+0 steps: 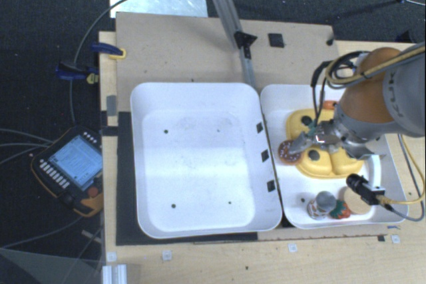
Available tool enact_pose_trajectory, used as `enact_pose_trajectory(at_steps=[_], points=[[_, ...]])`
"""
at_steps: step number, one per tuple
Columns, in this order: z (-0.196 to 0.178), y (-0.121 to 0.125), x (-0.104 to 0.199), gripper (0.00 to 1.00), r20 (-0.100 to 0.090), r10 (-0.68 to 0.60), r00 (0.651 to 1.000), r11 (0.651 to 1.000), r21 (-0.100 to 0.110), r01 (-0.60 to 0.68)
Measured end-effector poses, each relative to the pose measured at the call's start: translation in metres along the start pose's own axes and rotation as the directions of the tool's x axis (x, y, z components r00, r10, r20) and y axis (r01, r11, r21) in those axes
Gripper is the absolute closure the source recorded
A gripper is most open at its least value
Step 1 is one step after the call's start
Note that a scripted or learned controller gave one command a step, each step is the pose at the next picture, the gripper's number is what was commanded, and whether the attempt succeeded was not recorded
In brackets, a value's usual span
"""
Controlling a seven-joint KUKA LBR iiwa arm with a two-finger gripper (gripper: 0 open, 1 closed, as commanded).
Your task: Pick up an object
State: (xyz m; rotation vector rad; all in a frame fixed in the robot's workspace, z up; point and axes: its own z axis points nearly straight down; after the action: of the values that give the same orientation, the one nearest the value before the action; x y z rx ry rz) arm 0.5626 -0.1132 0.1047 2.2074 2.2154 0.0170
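Note:
In the right bin (pixel 276 116), a yellow plastic toy (pixel 325 159) with dark spots lies across the middle. At its left edge sits a brown doughnut-shaped piece with sprinkles (pixel 289 151). My gripper (pixel 311 140) hangs low over the yellow toy's left part, just right of the doughnut piece and very close to it. The wrist hides much of the toy's right side. Near the bin's front wall are a small grey round thing (pixel 323 202), a red and green piece (pixel 340 211) and a tan disc (pixel 360 204).
The left bin (pixel 143 143) stands beside the right one, and black clips (pixel 265 155) sit along the shared wall. A slanted metal pole (pixel 226 3) rises behind the bins. A teach pendant (pixel 70 166) lies on the floor to the left.

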Motion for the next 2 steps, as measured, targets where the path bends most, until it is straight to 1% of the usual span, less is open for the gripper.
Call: enact_pose_trajectory(at_steps=[1, 2], points=[[-0.015, 0.005, 0.004, 1.00, -0.009, -0.003, 1.000, 1.000, -0.011, 0.003], [-0.080, 0.009, 0.006, 1.00, -0.001, -0.002, 1.000, 1.000, 0.010, 0.002]])
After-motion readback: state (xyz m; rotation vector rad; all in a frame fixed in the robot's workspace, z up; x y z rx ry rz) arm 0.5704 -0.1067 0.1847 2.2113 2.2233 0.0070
